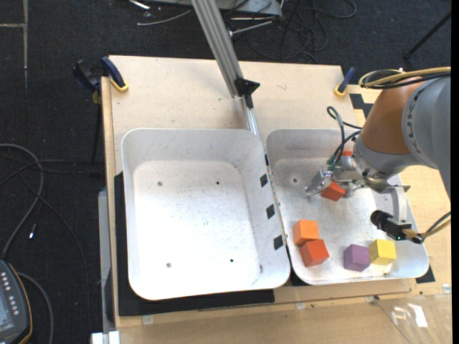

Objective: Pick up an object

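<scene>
Red-orange block at claw tips, right bin, upper middle.

We count two white bins, five small blocks: two orange, one red, one purple, one yellow.

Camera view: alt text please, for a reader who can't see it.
A grey robot arm reaches from the right into the right bin, its gripper low beside an orange-red block. Nearer the bin's front lie an orange cube, a red cube, a purple block and a yellow cube. The left bin sits alongside.
</scene>
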